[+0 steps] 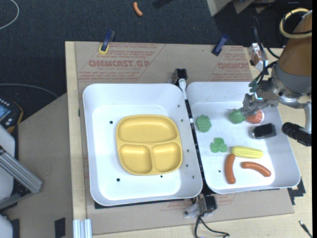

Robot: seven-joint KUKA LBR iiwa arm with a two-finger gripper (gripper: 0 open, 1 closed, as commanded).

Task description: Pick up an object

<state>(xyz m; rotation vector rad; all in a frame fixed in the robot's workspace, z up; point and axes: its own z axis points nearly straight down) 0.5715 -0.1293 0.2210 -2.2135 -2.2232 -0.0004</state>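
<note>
The arm comes in from the right, and its tool hangs low over the right bin, covering part of a red-and-white piece and touching a green toy. Whether it grips anything I cannot tell. A black block lies just beside. The yellow divided plate sits in the left bin.
</note>
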